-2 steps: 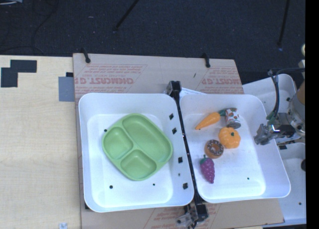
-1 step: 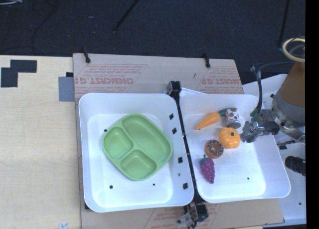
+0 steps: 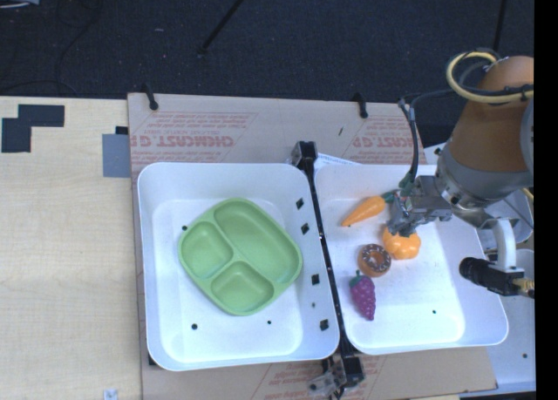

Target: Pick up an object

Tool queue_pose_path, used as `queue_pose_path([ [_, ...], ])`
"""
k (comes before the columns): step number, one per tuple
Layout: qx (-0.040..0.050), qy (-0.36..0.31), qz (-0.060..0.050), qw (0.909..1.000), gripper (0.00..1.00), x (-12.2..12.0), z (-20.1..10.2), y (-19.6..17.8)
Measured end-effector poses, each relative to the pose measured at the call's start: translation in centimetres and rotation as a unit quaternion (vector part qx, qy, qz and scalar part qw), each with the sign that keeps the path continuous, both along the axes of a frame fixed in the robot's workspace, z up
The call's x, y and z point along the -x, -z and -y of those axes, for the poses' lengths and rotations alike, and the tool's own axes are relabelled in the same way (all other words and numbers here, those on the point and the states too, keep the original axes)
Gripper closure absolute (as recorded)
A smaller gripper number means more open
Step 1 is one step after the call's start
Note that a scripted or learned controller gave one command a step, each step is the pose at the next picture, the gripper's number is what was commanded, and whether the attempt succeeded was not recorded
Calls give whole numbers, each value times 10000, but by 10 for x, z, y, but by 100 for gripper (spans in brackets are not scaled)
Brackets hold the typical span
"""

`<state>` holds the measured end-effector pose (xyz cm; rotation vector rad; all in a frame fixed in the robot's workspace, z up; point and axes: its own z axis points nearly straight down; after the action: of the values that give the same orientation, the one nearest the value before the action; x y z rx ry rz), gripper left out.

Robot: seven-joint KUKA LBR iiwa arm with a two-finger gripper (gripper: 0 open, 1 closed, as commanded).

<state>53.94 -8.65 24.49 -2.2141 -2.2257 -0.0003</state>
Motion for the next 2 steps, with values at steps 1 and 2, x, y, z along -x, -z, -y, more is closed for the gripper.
queue_pose_path([
  [1,2,6,-2,10000,100,-13,-52,-6],
  [2,-1,5,-2,10000,100,-27,-100,-11],
])
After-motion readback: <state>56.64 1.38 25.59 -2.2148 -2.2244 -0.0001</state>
